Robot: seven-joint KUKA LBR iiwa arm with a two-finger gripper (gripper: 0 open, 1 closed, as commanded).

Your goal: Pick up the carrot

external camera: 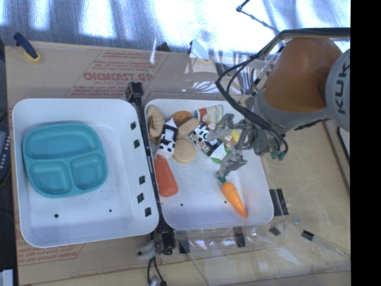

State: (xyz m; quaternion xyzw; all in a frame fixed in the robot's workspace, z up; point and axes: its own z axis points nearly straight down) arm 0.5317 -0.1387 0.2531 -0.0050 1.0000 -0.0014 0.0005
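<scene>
Bench, two white bins | carrot (234, 199) in right bin (196, 216) by its near-right corner, long axis slanting, leaf end up toward gripper (230, 163) | gripper just above it, grasp state unreadable | nothing seen held

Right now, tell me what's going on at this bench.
A KUKA arm reaches in from the right over the right bin, its end effector hanging just above the carrot, which lies on the bin floor near the front corner. The carrot is not picked up yet. Other toy foods crowd the bin's back, and a teal divided plate sits in the left bin.
</scene>
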